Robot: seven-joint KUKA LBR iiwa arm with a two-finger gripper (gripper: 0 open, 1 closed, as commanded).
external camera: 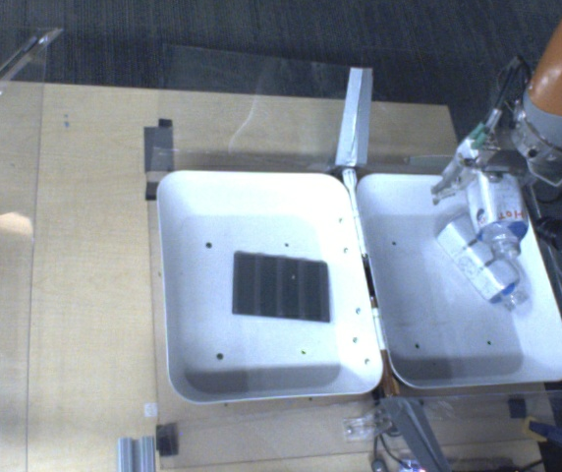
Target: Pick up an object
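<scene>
- Camera view puts the plastic bottle (487, 260) at right of frame, lying in the right bin (428, 347).
- Gripper (492, 203) sits just above it; whether it grasps anything, I cannot tell.
- Best centre over the bottle's body before lifting.

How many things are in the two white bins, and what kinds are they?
Dark ribbed flat pad, in the left bin: 1
Clear plastic bottle, in the right bin, under the gripper: 1
Total: 2
</scene>
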